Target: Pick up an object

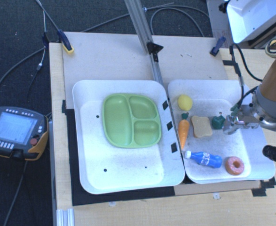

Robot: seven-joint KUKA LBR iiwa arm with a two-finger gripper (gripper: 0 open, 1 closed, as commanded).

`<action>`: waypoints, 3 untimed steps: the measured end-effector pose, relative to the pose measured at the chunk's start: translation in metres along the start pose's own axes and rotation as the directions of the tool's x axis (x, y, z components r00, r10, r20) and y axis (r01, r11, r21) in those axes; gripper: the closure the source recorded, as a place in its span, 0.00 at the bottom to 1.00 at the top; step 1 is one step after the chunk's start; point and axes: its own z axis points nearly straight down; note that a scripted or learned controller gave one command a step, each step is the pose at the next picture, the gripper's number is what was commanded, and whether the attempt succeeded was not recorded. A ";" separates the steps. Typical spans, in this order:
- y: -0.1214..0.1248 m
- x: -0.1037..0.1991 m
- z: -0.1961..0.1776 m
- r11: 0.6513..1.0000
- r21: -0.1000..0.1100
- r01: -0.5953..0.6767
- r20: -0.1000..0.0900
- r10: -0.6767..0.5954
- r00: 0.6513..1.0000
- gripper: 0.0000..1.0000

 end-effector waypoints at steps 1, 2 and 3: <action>0.002 0.000 -0.051 1.000 -0.003 0.001 0.001 -0.001 1.000 1.00; 0.024 0.048 -0.057 1.000 0.001 0.006 -0.002 -0.006 1.000 1.00; 0.045 0.106 -0.044 1.000 0.003 0.007 -0.002 -0.007 1.000 1.00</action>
